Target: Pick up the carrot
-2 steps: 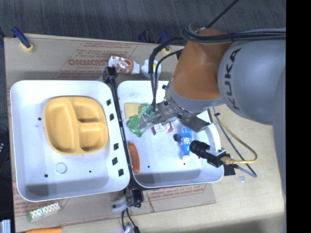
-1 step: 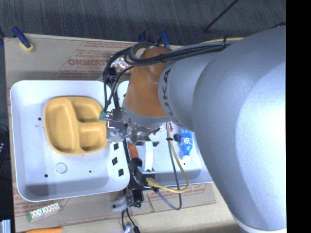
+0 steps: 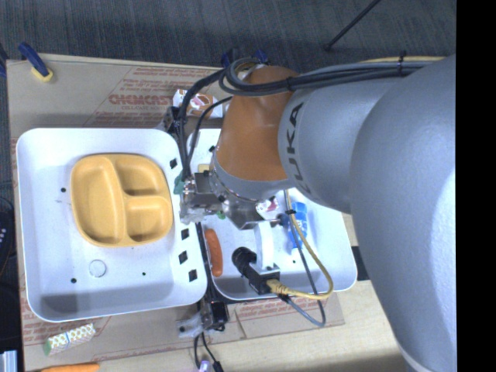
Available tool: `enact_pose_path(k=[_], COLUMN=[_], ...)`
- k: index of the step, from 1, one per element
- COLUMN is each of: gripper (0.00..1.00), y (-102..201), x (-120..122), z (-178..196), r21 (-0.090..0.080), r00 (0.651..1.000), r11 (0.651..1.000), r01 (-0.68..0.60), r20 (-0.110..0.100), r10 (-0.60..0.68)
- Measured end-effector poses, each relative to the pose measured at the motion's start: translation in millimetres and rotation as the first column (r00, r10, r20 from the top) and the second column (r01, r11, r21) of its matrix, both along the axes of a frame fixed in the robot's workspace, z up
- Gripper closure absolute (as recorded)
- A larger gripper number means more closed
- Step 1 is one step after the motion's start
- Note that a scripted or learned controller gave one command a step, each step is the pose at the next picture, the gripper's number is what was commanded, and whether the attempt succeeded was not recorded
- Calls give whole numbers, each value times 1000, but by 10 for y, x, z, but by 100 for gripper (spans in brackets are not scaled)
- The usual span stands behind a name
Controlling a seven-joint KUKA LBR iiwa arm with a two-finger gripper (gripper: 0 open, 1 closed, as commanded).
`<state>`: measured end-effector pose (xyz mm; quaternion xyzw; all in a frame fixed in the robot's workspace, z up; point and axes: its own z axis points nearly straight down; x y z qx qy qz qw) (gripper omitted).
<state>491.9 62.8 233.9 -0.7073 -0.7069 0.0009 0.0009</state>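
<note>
Carrot [image 3: 215,252] lying in right bin [image 3: 341,273] beside its left wall. Gripper [image 3: 203,201] just above it, apparently; grip state impossible to tell.

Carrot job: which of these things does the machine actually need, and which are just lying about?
Part of the job:
- small orange carrot, lying at the right white bin's left edge
- grey arm's two-finger gripper, just above the carrot

Just lying about:
- yellow plastic divided tray in the left white bin
- blue object in the right bin
</note>
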Motion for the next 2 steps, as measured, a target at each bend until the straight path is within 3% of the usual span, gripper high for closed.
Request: enact_pose_path(k=[1, 2], gripper=[100, 100], y=[-38, -447], x=[-155, -150], z=[195, -71], r21=[0, 0], r00=[993, 997], r11=[993, 997], r01=[-120, 78], r20=[1, -3], r10=[120, -78])
